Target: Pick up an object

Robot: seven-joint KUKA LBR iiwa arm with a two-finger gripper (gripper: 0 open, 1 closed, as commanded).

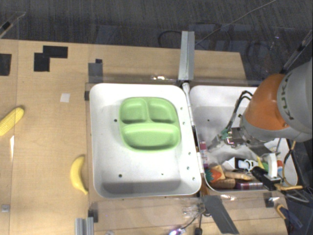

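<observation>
At the near edge of the right-hand shallow white bin (215, 102) lay a jumble of small objects (234, 175): something brown and rounded at the near left corner, a dark elongated piece running toward the right, bits of red, green and white among them (too crowded to name one by one). These candidates for picking sat packed along the bin's front wall, touching or overlapping one another.

Just above that pile was the two-finger gripper (230, 137), low inside the right bin, near the clutter but a little farther back; I could not tell its state, because the wrist and cables hid it. Behind it rose the grey arm with its orange band (264, 106), reaching in from the right.

The left-hand shallow white bin (105, 146) touched the right one along their shared wall and held a light green plastic divided tray (149, 123) with three compartments, lying flat toward the far half.

On the wooden bench (44, 146), left of the bins, a yellow banana (78, 174) lay near the front, and a yellow corn cob (11, 121) sat farther left, at the view's edge. Black patches (49, 57) marked the bench's far left.
</observation>
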